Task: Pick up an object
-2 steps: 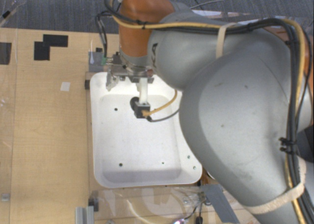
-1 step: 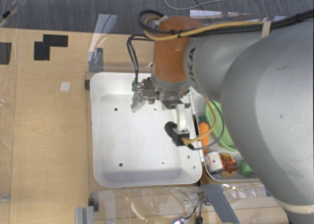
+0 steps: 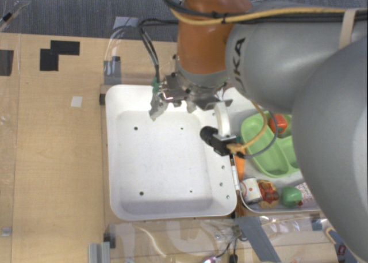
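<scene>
Camera view from above has the grey arm (image 3: 287,60) as its biggest shape by far, sweeping in from the right and ending in the orange band (image 3: 207,31) above the wrist. It is bent so that the wrist points straight down, probably because a vertical approach suits shallow bins. Beneath it the wooden bench (image 3: 52,158) carries the left bin (image 3: 161,198), whose white floor lies open to the camera, and the right bin (image 3: 270,209), mostly covered by the arm's bulk. The gripper (image 3: 172,102) hangs over the far edge of the left bin, close to its back wall and above the floor, not on it. From this slant I cannot tell whether it is spread or closed, and nothing can be seen held in it. The things worth picking all sit in the right bin, well apart from the gripper. A green bowl (image 3: 270,147), the largest, leans against the wall shared with the left bin. A red-orange piece (image 3: 279,122) is tucked at its far rim. Near the front wall a small can (image 3: 251,188), a red and yellow packet (image 3: 268,191) and a green ball (image 3: 291,196) lie in a row, just beside one another. As I judge it, the pick has not begun. The tool would have to cross the shared wall first, and the crowded front row leaves little room to close around one item.
</scene>
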### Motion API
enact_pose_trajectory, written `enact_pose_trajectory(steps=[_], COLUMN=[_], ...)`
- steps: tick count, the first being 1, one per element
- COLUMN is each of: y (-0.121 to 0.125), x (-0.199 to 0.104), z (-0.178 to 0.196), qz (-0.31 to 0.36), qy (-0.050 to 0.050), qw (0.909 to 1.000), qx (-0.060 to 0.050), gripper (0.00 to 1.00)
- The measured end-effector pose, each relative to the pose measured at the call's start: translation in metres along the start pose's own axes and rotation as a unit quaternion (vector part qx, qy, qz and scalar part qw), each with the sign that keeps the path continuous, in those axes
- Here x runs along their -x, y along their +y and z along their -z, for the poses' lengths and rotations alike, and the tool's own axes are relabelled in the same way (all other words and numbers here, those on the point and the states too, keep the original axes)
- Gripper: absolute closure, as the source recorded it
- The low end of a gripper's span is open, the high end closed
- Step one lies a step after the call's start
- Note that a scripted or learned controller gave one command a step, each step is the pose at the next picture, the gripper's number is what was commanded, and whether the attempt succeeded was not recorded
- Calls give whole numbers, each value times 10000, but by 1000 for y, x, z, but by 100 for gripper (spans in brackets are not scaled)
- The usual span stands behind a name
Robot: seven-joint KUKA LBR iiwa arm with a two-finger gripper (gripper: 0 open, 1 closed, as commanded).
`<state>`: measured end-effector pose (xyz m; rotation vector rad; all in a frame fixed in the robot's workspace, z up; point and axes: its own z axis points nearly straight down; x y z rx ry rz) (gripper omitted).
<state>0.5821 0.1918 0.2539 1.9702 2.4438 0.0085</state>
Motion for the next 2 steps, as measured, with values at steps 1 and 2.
enact_pose_trajectory(steps=[1, 2], y=[0, 87], x=[0, -2], z=[0, -107], qz=[-2, -505], qy=[-1, -7], qw=[10000, 9987], qx=[-4, -19], gripper=[0, 0])
